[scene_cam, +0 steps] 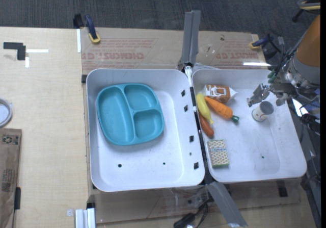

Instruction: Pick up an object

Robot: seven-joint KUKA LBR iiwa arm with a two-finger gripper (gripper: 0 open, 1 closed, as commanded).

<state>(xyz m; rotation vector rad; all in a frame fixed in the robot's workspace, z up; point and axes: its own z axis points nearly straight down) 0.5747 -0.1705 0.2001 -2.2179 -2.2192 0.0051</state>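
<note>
While the end effector (265, 94) is hovering in the right bin (285, 168), nothing is lifted yet; its state I cannot tell. Small white cup (260, 111) is sitting just below it, carrot (220, 107) lying off to its left.

Arm comes in from the right edge, orange band showing at upper right with grey wrist housing just below it. Wrist angles down and leftward, cables and small fittings bunched around it. Hand (266, 94) sits at the end of the wrist, low over the right side of the right-hand bin, pointing toward the left. Metal fingers (254, 98) look spread a little apart, nothing seen between them. Rest of the arm is cut off by the frame.
</note>
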